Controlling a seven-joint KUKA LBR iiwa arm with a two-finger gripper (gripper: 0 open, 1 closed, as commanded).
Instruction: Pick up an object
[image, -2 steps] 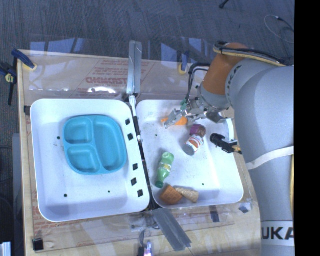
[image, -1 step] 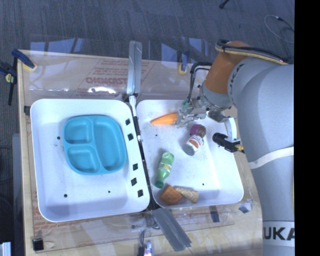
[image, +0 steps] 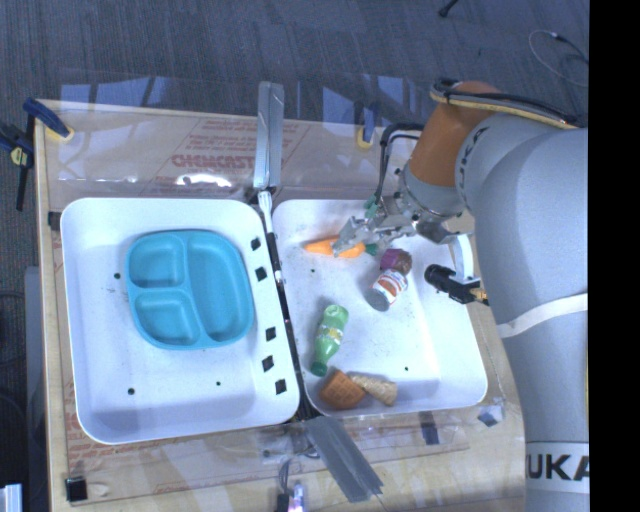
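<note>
My gripper (image: 356, 236) is low in the right bin (image: 450, 350), near its far edge. Its tip is over the right end of an orange carrot-like piece (image: 323, 245) lying on the bin floor. A small bottle with a dark cap (image: 390, 279) lies just right of and below the gripper. A green bottle (image: 328, 338) lies tilted in the middle of the bin. A brown bread-like piece (image: 343, 390) and a tan roll (image: 375, 386) rest by the near wall.
The left bin (image: 90, 300) holds a blue divided tray (image: 190, 287). A ridge with black clips (image: 268, 300) separates the two bins. The grey arm (image: 530, 230) covers the right bin's right side, with a black part (image: 450, 281) sticking out over the bin.
</note>
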